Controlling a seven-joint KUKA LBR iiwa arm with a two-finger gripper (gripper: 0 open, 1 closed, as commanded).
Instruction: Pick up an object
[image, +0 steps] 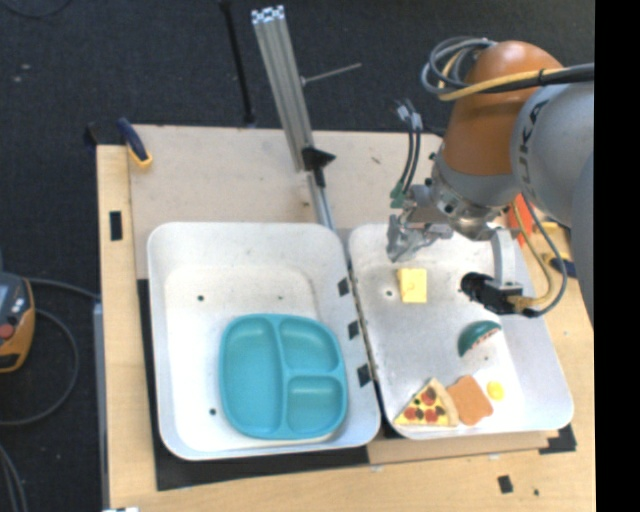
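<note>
The yellow block (412, 285) lies flat on the floor of the right bin (420, 345), in its far-left part, close to the wall that it shares with the left bin (200, 255). The pincer (405, 238) hangs just past the block's far edge, pointing down into the bin from the grey and orange arm (495, 110). At this slant it is too small and dark to tell whether it is released or clenched. Nor can I tell whether its tip touches the block or stops just short of it. The block rests on the bin floor.

Well apart from the block, along the near edge of the right bin, a toy pizza slice (426, 406) sits just beside an orange, bread-like piece (468, 398). A small yellow piece (495, 391) lies near that one's right side. A green dome-shaped piece (480, 336) lies between that group and the arm.

The left bin holds a teal divided plate (285, 378) in its near-right part. Both bins rest on the pale surface (220, 170), from which a slanted aluminium post (285, 80) rises behind them.
</note>
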